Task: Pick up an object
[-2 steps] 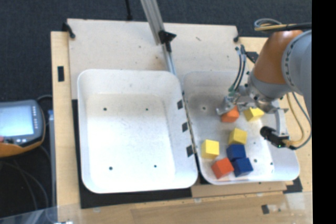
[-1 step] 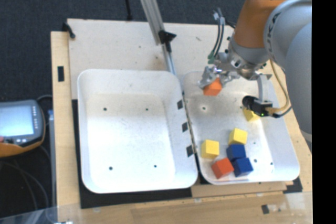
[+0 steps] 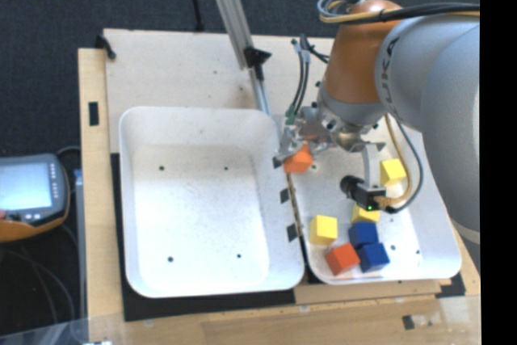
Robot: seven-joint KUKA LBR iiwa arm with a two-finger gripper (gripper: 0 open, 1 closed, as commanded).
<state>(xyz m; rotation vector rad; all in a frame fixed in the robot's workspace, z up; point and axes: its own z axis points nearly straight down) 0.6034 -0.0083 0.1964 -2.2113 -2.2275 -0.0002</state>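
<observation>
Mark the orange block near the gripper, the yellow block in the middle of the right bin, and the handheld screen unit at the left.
orange block (image 3: 299, 161), camera view, its top face.
yellow block (image 3: 325, 229), camera view, its top face.
handheld screen unit (image 3: 31, 188), camera view, centre of its screen.

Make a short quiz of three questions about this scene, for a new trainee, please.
1. True or false: the orange block sits at the gripper, near the divide between the bins.
2. Which bin holds the loose blocks? A) left bin B) right bin
3. Fill in: the block touching the red block on its right is ____.

Key: 1 true; 2 B; 3 blue
</observation>
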